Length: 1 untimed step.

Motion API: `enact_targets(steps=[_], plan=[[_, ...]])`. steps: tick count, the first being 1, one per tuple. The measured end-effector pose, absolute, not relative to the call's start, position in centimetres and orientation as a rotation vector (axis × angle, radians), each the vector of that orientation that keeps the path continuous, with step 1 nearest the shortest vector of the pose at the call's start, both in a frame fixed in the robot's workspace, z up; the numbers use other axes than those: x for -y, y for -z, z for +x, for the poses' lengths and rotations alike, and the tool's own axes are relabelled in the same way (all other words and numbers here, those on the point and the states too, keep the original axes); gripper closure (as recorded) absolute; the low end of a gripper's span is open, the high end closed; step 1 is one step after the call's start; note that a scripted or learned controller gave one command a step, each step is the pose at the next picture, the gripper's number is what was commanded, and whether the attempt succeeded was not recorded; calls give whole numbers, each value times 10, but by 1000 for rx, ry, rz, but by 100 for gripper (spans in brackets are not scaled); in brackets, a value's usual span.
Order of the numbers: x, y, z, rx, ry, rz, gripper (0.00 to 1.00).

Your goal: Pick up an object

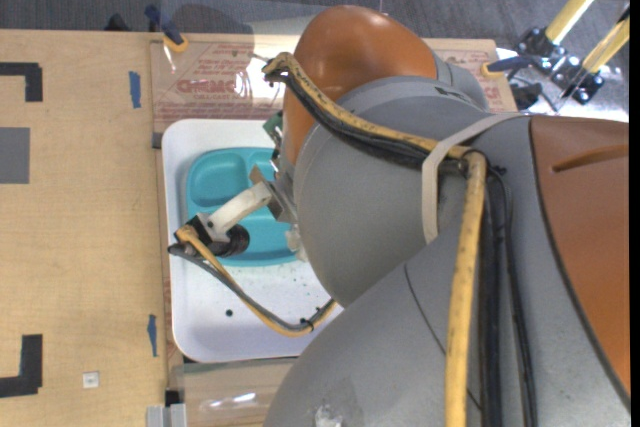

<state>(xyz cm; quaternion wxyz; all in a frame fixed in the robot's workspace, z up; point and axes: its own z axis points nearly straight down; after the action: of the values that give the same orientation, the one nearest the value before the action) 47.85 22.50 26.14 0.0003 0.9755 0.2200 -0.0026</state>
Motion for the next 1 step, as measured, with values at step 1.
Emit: enact_targets(steps=[1], plan=[[-226, -90, 480, -318, -5, 3132, 100]])
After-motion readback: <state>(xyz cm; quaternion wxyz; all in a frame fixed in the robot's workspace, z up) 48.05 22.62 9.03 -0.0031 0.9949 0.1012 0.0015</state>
